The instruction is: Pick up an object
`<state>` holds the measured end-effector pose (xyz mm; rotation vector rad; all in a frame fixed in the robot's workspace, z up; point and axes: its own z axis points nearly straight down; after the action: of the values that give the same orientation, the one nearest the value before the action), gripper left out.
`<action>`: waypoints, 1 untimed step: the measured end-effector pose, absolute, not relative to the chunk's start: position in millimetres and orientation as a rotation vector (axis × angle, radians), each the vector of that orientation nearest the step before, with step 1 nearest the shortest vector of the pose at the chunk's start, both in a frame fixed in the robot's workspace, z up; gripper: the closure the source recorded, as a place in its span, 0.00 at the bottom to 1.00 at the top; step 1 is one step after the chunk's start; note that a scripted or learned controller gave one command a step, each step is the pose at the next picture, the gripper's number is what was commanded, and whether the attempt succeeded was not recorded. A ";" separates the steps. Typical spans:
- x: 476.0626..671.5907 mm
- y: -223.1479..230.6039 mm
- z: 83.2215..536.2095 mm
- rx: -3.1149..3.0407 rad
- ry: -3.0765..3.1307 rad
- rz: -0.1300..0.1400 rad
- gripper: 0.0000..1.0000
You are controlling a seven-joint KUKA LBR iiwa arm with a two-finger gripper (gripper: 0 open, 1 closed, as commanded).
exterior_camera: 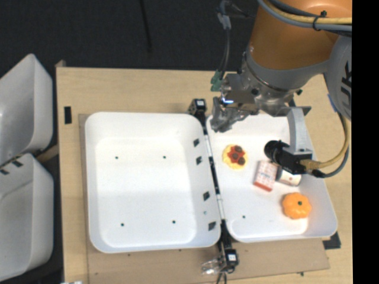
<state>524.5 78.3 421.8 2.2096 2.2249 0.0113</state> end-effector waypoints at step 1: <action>497.2 41.7 392.5 2.224 2.219 -0.003 1.00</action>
<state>497.2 41.7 392.5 2.2242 2.2188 -0.0034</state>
